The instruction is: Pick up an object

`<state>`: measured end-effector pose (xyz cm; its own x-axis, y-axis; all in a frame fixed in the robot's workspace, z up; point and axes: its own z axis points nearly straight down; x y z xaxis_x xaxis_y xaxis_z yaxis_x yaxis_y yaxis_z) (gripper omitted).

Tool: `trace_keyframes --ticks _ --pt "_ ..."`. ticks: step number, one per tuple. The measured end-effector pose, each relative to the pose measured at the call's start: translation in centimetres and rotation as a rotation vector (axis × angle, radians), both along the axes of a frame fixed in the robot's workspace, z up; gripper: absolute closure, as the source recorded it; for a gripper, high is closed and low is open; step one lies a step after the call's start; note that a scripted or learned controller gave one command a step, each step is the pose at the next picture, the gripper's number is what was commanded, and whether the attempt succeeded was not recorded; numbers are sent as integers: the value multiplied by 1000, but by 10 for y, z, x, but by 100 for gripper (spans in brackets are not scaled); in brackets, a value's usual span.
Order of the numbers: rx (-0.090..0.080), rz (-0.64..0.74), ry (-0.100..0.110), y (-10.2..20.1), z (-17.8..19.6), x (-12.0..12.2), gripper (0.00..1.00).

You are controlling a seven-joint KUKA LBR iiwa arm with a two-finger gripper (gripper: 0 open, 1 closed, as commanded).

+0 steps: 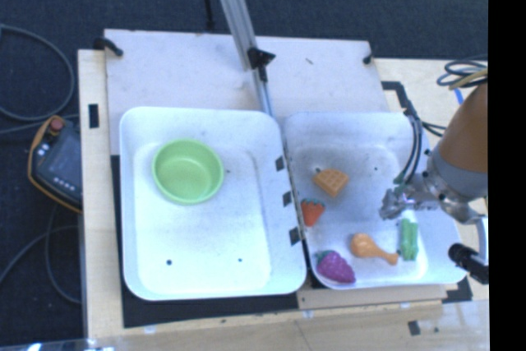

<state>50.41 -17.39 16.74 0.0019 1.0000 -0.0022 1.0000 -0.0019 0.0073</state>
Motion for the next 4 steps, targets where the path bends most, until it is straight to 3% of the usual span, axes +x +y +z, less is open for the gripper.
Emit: trace_keyframes --ticks 2,4 --pt "-1 6 -3 8 114 4 100" --pt "2 8 7 103 102 34 100"
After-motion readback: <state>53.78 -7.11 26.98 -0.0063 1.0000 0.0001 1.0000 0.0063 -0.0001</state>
